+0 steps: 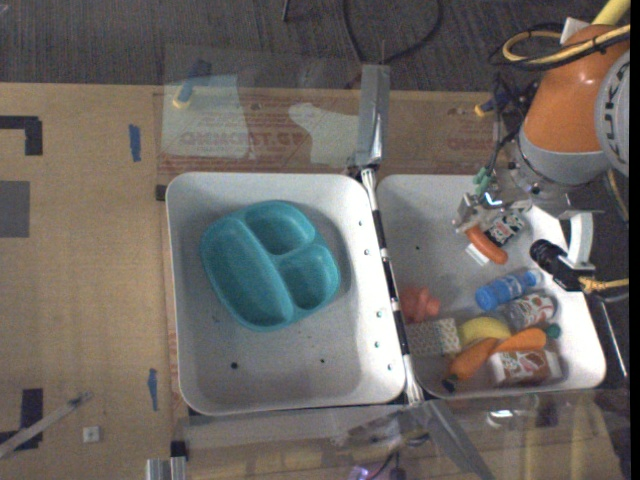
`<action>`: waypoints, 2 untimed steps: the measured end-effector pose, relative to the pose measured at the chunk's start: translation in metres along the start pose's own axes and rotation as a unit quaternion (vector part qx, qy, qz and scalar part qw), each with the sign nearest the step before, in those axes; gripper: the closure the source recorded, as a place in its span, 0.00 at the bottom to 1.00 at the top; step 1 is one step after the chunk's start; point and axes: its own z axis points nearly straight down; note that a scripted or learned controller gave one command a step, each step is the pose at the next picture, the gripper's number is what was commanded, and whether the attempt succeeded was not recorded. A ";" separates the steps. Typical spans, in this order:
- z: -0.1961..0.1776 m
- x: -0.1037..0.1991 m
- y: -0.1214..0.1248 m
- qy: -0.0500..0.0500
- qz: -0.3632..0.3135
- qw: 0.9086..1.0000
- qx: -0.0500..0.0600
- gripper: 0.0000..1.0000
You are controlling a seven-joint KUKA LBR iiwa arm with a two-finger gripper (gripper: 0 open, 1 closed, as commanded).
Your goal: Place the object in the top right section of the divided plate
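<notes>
We are looking down on two bins — the left bin (pixel 190 358) is holding a teal plate (pixel 270 263) with three sections, all bare. The gripper (pixel 492 220) is hanging over the upper part of the right bin (pixel 430 203), just above a small orange-and-white object (pixel 488 245); we cannot tell how it is set. Toys are lying heaped along that bin's lower edge — a blue bottle (pixel 505 290), a lemon (pixel 484 329), a carrot (pixel 472 359).

Arm (pixel 575 108) low — wrist bent downward
</notes>
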 end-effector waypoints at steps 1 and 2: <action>0.006 0.054 -0.027 0.001 -0.126 0.992 0.000 1.00; 0.001 0.134 -0.039 0.001 -0.159 0.987 0.000 1.00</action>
